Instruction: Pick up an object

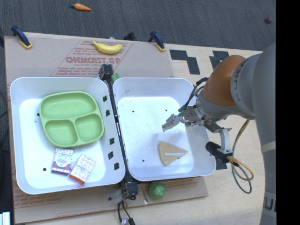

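Note:
A tan wedge-shaped piece (pixel 171 153) lies flat on the floor of the right bin (pixel 140 90), near its front right corner. My gripper (pixel 170 123) hangs over that bin's right side, just above and slightly behind the wedge, apart from it. The grey arm with its orange band (pixel 225 78) comes in from the right. In the left bin (pixel 23 139) sit a green divided plate (pixel 71 117) and two small printed packets (pixel 62 161) (pixel 83 168) by the front wall.
A toy banana (pixel 108 46) rests on the cardboard behind the bins. A green ball (pixel 156 190) sits outside the right bin's front wall. An orange carrot (pixel 82 6) lies on the carpet. Blue clamps (pixel 157 40) hold the board. A black cable (pixel 241 170) loops at the right.

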Tool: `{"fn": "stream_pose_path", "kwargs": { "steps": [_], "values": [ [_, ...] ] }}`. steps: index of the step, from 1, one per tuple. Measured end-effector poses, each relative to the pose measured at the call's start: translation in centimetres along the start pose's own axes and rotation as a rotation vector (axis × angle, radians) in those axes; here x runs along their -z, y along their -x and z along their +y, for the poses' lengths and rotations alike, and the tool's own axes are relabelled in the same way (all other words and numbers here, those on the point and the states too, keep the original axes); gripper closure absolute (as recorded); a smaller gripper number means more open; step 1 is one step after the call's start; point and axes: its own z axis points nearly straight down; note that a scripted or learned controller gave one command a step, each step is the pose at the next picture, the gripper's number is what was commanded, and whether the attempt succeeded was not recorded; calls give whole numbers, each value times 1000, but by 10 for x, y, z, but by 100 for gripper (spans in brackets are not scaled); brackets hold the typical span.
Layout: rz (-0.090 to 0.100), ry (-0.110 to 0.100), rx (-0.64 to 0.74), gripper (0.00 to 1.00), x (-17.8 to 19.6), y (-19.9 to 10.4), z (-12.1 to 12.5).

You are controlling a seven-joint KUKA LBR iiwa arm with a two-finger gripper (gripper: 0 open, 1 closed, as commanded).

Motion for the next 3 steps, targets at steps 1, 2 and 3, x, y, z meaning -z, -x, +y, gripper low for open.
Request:
{"fn": "stream_pose_path", "kwargs": {
  "steps": [1,2,3],
  "values": [
    [0,1,2,0,-21,-29,64],
    [0,-1,1,0,-22,-36,-35],
    [-1,-1,7,100,-11,-36,-34]
  ]
}}
